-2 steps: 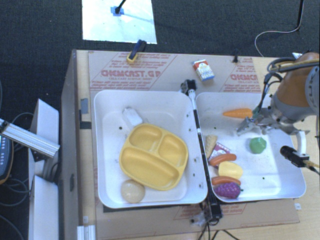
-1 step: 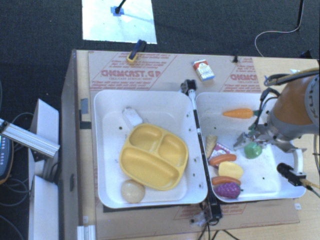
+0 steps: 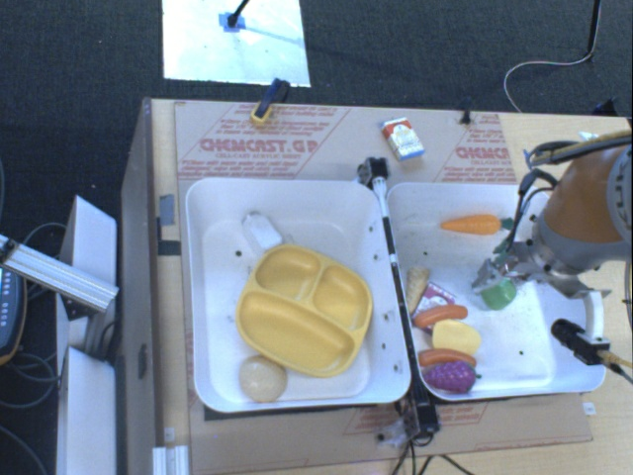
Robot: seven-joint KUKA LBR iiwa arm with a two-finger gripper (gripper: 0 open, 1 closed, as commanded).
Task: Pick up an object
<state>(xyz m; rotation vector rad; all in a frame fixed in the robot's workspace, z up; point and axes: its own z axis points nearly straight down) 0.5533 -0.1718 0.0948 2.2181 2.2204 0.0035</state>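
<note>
Bench (image 3: 297, 139): protective sheet with red print under two shallow white bins set side by side.
Left bin (image 3: 213, 265): yellow divided tray (image 3: 304, 308) lying at a slant across the middle; a pale round item (image 3: 262, 378) at the near edge just beside the tray; a small whitish piece (image 3: 262, 231) near the far corner.
Right bin (image 3: 524, 359): the working side, stocked with toy food, probably as pick candidates.
Carrot (image 3: 472, 225): lies flat near the far wall, well apart from the rest.
Cluster by the divider: pale wedge (image 3: 416, 290), sausage (image 3: 440, 315), yellow chunk (image 3: 455, 338), a second reddish piece, purple grapes (image 3: 450, 375), packed close and touching in places, so harder to single out.
Green object (image 3: 500, 293): in the right bin's middle, clear of the cluster; likely the chosen target since it stands free.
Claw (image 3: 495, 277): lowered into the right bin, directly over and against the green object; whether its tips are apart or closed cannot be told.
Arm (image 3: 586, 206): reaches in from the right, wrist bent downward for a top approach.
Small carton (image 3: 403, 138): on the bench beyond the bins, outside play.
</note>
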